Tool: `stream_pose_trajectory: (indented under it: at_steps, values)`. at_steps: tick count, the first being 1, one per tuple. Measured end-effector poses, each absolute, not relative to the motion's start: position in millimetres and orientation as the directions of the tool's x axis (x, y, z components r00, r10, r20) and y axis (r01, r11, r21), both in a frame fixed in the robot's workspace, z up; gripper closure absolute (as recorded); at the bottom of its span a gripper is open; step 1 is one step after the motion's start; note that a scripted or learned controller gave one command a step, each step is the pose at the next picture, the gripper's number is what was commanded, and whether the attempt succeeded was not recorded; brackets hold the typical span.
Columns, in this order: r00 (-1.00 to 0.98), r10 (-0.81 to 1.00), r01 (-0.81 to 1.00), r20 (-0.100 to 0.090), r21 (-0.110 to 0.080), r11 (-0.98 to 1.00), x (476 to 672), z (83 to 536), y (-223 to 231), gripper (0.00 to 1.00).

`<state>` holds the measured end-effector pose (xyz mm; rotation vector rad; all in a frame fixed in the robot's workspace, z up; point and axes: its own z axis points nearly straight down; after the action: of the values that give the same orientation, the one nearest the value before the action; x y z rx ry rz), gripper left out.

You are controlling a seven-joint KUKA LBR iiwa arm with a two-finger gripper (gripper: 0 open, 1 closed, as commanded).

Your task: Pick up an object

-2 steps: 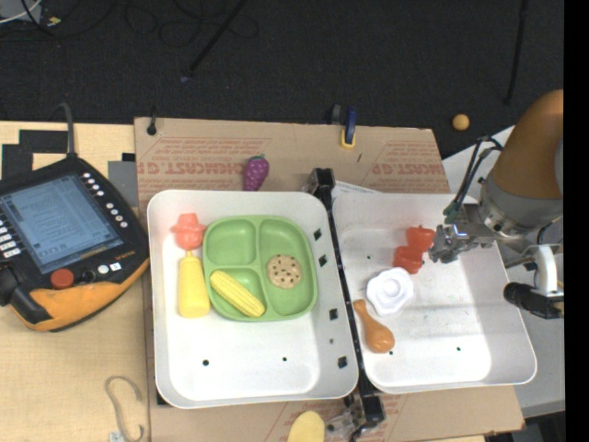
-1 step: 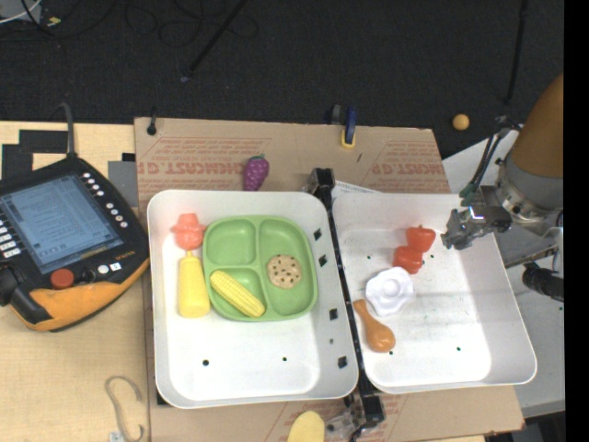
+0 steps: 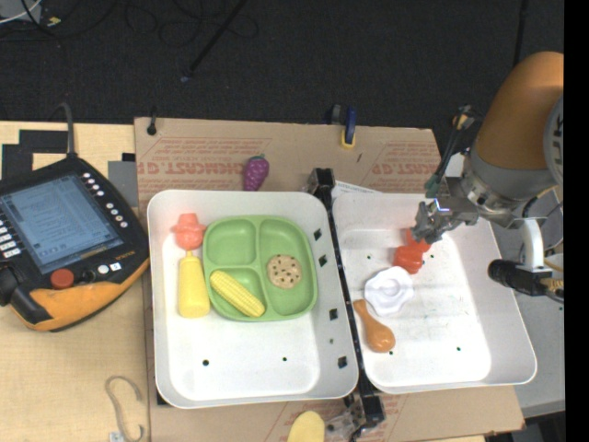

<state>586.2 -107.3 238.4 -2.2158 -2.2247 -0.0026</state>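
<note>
Hovering over the right bin (image 3: 497,357), the gripper (image 3: 429,230) sits just above a red toy (image 3: 411,255); whether its claw grips cannot be told.

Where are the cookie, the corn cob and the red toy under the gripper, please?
cookie (image 3: 284,271): camera view, middle of its top face.
corn cob (image 3: 237,294): camera view, middle of the cob.
red toy (image 3: 411,255): camera view, its visible red body.
</note>
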Motion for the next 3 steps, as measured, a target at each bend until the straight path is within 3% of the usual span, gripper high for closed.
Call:
stream_pose_trajectory:
  at_steps: [1,2,3]
  values:
    - [-0.004,1.000,1.000,0.002,-0.003,0.004,589.1,226,-50,1.00]
    - [-0.005,1.000,1.000,0.000,0.000,0.005,605.4,235,-54,1.00]
    - [0.001,1.000,1.000,0.000,-0.004,-0.001,603.5,221,-60,1.00]
